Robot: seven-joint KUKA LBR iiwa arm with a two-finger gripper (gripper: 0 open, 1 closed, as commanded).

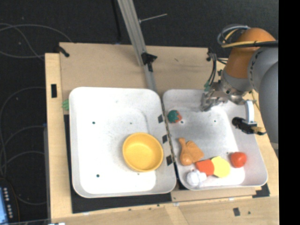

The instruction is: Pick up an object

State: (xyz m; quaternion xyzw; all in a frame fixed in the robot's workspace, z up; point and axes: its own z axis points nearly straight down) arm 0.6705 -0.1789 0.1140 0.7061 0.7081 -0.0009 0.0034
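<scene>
1. End effector. The end effector (209, 101) hangs over the far part of the right bin (213, 130), toward the far right corner of the table (103, 64). It is carried by the grey arm (243, 64), which reaches in from the table's right edge. Whether it is apart or together cannot be told, and nothing is seen held in it. It stands above bare bin floor, so the pick appears not yet made.

2. Nearest candidate. A small green ball (174, 116) with a red patch lies apart from the end effector, toward the table's left edge, close to the right bin's left wall. Judgement: the wall probably limits approach from that side.

3. Remaining candidates. The other items crowd the part of the right bin toward the table's near edge:
- an orange-brown toy (189, 152);
- a red-orange block (205, 166), just nearer than the toy;
- a yellow piece (221, 167), touching the block;
- a white object (194, 177), at the bin's near left corner;
- a red ball (238, 159), just beside the yellow piece, toward the table's right edge.

Judgement: because they are packed closely, a grip there may catch a neighbour.

4. Left bin. A yellow bowl (142, 151) sits upright in the left bin (108, 116), near the wall shared with the right bin.

5. Markings. No brand, label or writing can be read on any item.
</scene>
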